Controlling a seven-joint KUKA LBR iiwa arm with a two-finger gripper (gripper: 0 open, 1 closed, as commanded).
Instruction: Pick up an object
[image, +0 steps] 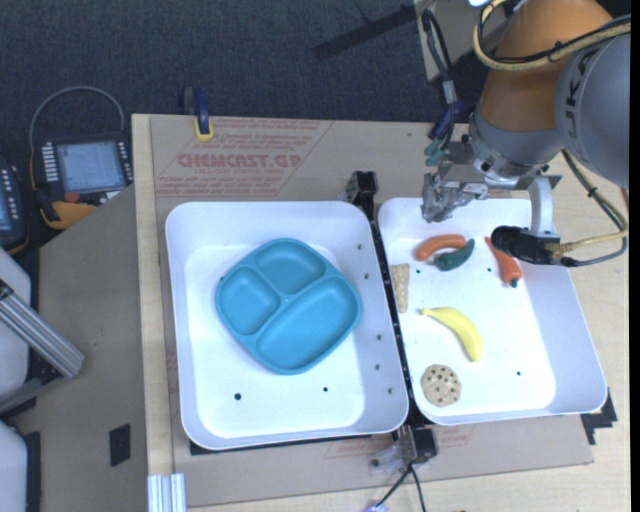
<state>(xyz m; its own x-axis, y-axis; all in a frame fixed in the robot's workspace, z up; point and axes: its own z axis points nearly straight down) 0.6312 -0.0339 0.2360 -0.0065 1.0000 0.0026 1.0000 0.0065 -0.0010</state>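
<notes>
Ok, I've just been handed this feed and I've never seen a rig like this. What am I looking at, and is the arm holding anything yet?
There is one camera, fixed above the bench and looking down at a slant. The grey and orange machine coming in from the view's right is a robot arm. Its gripper hangs over the far end of the right-hand bin. It does not appear to hold anything: every item lies on the bin floor.

In that bin are toy foods: an orange sausage just below the gripper, a dark green piece touching it, a small red-orange piece further right, a banana, a cookie, and a pale cracker by the bin's left wall.

The left-hand bin holds a blue divided plate.
</notes>
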